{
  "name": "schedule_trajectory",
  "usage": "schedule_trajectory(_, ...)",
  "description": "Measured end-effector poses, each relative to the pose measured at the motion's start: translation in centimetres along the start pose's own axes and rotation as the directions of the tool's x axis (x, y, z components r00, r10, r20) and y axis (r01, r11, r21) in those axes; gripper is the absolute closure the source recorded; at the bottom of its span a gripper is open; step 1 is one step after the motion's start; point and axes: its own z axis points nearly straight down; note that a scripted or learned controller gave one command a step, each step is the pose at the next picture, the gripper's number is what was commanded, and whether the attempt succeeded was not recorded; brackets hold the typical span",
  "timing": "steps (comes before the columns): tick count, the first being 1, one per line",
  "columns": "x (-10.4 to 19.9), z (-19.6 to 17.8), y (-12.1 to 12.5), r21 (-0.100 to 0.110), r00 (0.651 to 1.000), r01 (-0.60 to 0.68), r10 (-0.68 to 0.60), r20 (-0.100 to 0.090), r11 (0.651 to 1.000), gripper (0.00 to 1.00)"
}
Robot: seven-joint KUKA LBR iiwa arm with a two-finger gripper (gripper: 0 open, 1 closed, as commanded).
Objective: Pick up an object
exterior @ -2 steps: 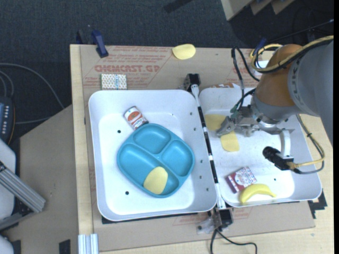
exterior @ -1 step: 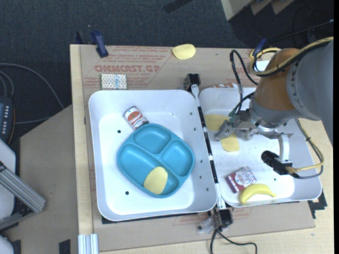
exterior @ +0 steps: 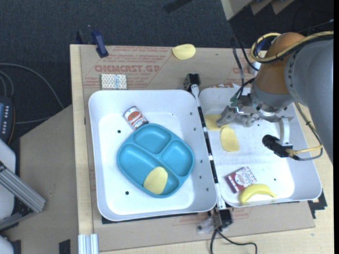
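A: What lies lowest in the frame, nearest to the camera?

B: In the lower right, in the right bin, there is a banana and, touching it from above, a small red packet. In the lower middle, in the left bin, a blue divided plate carries a yellow piece in its lower compartment.

A: And further up?

B: Just above the plate, at its upper left, lies a small can with a red label, on its side. In the right bin, a yellow oval object lies near the left wall, and another yellow piece is just above it, at the wall.

A: Where is the tool?

B: The tool is in the upper part of the right bin, low over the floor, just above and right of the yellow oval object. I cannot tell if it is released or clenched, and I see nothing grasped in it. The grey arm with the orange band comes in from the upper right.

A: What is at the far side?

B: On the bench, above the bins, a small checked packet lies at the upper left, a blue clip is at the far edge, and a yellow lemon-like object is at the upper middle.
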Motion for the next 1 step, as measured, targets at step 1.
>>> schedule_trajectory(1,0.92,0.03,-2.98,0.004,1.000,-0.002,0.002,-0.002,1.000,0.00)
